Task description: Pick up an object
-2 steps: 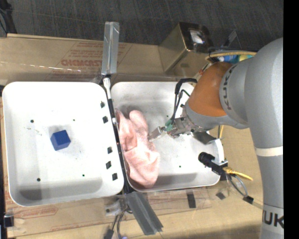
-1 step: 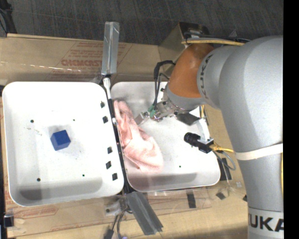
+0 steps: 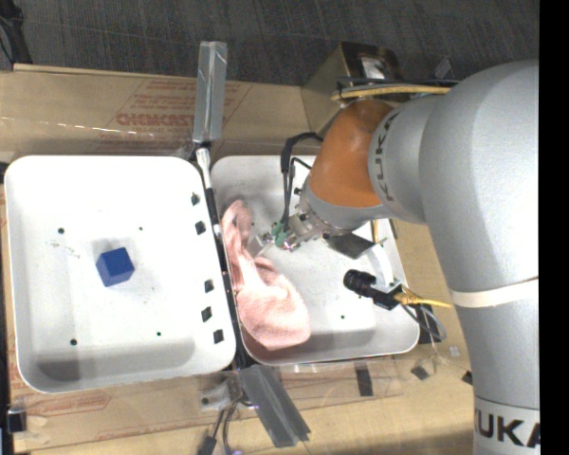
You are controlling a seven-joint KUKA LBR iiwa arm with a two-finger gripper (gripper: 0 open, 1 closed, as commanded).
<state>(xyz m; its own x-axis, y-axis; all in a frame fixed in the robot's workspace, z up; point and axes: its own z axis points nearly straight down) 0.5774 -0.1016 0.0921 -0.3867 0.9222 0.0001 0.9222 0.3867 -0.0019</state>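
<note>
The gripper (image 3: 283, 237) hangs low in the right shallow white bin (image 3: 327, 297), just beside the crumpled pink cloth (image 3: 266, 297) lying along that bin's left wall. I cannot tell whether it is wide or narrow. Pinching a raised fold, clear of the wall, looks best. A small blue cube (image 3: 115, 265) sits well apart in the left white bin (image 3: 57, 311).

The arm (image 3: 474, 188) is built of thick, rounded grey links with a smooth shell. An orange band (image 3: 346, 164) wraps it above the wrist, and dark KUKA lettering (image 3: 505, 431) shows on the grey. A thin black cable (image 3: 285, 173) loops beside the band, and the small gripper (image 3: 283, 237) is metal-grey with green spots.
</note>
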